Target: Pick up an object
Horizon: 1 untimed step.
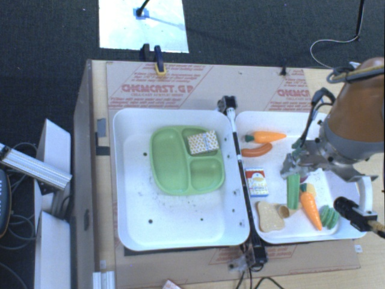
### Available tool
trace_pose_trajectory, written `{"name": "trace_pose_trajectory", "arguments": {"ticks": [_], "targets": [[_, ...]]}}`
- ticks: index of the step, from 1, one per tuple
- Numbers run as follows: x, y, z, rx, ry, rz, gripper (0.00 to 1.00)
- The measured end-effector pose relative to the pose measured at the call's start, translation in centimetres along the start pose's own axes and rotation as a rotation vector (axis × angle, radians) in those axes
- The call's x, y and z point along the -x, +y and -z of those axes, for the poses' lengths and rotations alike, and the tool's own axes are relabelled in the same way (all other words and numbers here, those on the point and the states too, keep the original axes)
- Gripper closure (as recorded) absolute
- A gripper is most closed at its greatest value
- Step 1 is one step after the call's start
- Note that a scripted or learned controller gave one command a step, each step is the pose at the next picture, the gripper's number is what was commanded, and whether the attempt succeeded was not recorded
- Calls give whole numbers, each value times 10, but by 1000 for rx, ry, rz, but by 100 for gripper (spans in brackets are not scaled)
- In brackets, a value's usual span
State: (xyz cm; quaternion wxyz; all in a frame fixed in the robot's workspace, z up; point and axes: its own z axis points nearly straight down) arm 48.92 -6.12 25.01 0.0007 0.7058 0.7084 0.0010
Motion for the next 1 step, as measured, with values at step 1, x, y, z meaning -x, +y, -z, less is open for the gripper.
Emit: {"name": "trace_pose_trajectory", "arguments": {"ticks": [1], "targets": [[-27, -2, 2, -1, 0, 1, 100]]}}
